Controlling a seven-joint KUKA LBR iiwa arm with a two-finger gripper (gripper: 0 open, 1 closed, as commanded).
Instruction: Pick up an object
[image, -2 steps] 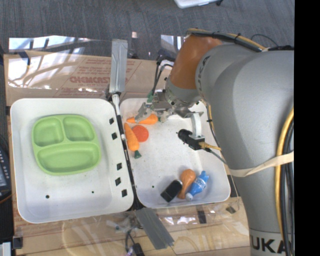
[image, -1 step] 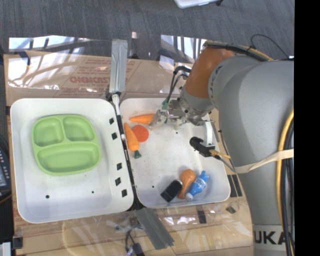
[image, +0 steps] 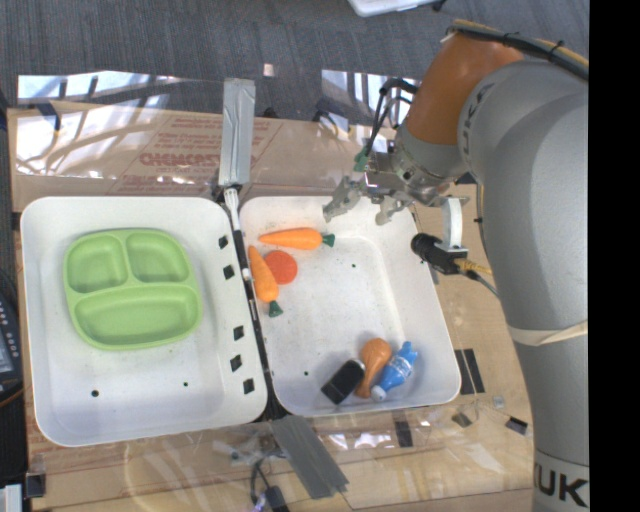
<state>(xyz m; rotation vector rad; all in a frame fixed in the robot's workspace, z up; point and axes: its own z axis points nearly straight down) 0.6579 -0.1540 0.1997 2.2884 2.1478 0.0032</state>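
1 carrot (image: 292, 238) lies just below-left of open fingers (image: 341, 203).

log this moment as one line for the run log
gripper: open, holding nothing, over right bin's far edge | nearest: carrot | green tray: left bin

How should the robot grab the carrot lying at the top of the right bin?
Probably from straight above, pinching the thick orange middle of the carrot. It lies flat and sideways with bare bin floor on both long sides, so fingers fit across its narrow width. The gripper hangs just to its upper right. Avoid the green tip; it is thin.
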